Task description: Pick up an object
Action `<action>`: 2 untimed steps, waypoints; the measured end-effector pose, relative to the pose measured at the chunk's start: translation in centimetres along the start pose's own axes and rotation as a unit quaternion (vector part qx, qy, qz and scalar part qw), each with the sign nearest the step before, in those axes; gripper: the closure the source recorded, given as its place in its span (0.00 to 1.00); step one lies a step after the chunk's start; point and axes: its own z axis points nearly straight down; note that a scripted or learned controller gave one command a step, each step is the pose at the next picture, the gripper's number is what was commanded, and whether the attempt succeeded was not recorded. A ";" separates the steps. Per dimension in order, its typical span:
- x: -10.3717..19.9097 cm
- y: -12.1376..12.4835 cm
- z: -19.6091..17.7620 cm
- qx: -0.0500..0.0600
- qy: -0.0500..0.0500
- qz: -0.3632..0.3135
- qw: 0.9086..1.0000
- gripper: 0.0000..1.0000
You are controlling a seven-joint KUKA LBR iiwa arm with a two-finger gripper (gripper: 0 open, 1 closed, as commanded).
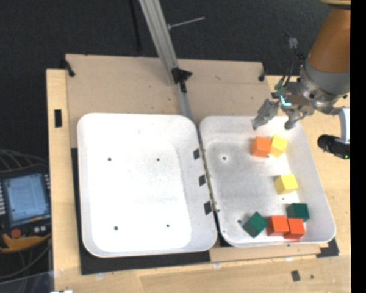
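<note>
My gripper [274, 121] hangs open over the far edge of the right bin [232, 176], with nothing between its fingers. Just below it lie an orange block [261, 146] and a yellow block [279, 144], touching each other. A second yellow block [286, 183] sits lower, toward the bin's right side. At the near right corner cluster a dark green block [254, 224], two orange blocks [278, 224] [295, 227], and another dark green block [298, 211].
The left bin [137, 185] lies beside the right one, joined by small clips. A slanted metal rail [161, 38] rises from the bench behind the bins. A handheld control pendant [21, 203] rests off the bench at the left.
</note>
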 end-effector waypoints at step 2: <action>0.1 0.5 5.9 0.000 -0.001 0.001 1.000 0.00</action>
